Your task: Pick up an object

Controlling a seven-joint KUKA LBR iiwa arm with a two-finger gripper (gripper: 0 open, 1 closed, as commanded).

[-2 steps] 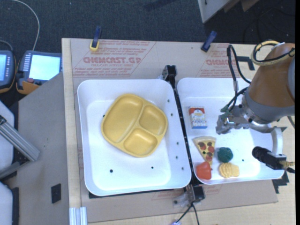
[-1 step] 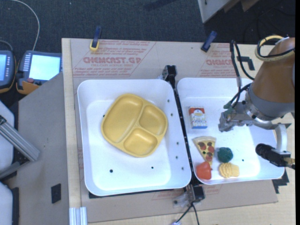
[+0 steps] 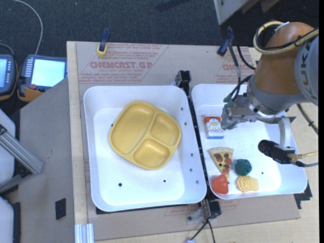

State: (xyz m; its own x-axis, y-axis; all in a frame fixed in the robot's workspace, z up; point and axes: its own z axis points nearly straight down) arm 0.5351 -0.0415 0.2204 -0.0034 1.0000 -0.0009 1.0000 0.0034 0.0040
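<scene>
The jaws hang low in the right bin, just right of the carton, whose long axis runs near-to-far; their opening can't be told.

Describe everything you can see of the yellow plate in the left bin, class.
The yellow plate is a rounded-square tray that looks like smooth plastic, moulded into three compartments: one large on its left, two smaller on its right, split by raised ridges. It lies flat and right way up, turned at a slant, on the floor of the left bin, roughly central. Nothing sits in its compartments, and nothing but the bin floor touches it.
</scene>
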